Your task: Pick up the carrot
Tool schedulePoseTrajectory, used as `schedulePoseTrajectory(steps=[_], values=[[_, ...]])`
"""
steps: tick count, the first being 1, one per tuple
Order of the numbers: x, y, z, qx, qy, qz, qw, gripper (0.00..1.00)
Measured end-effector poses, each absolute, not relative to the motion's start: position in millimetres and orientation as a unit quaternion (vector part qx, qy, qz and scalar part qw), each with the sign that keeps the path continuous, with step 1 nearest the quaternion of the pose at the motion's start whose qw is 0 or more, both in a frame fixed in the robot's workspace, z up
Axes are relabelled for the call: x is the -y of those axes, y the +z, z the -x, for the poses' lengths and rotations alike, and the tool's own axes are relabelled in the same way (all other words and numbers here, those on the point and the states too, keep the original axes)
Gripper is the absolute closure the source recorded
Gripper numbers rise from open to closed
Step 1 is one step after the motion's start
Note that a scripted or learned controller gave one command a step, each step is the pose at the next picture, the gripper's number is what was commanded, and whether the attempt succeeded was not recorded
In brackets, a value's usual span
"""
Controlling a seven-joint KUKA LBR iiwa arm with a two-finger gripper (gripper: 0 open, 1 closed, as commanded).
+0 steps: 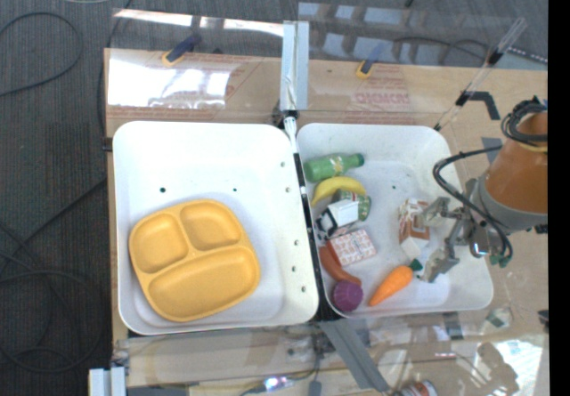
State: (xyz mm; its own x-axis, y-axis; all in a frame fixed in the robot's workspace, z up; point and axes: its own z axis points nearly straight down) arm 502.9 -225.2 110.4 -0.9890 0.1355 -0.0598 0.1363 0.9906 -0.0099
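An orange carrot (391, 285) lies low in the right bin (463, 301), lengthwise on a diagonal, tip toward lower left. The gripper (436, 243) hovers just right, fingers spread, holding nothing. No label is legible.

One fixed camera looks down slantwise on both white bins (205, 141).

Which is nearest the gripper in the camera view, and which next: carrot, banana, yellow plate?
From the gripper:
1. Carrot, right bin, just left of the fingers.
2. Banana, right bin's left side.
3. Yellow plate, left bin.
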Motion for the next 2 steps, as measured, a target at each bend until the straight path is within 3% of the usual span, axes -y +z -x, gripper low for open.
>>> schedulePoseTrajectory(steps=[2], values=[[228.5, 110.6, -503.9, -0.999, -0.012, 0.001, 0.033, 0.0]])
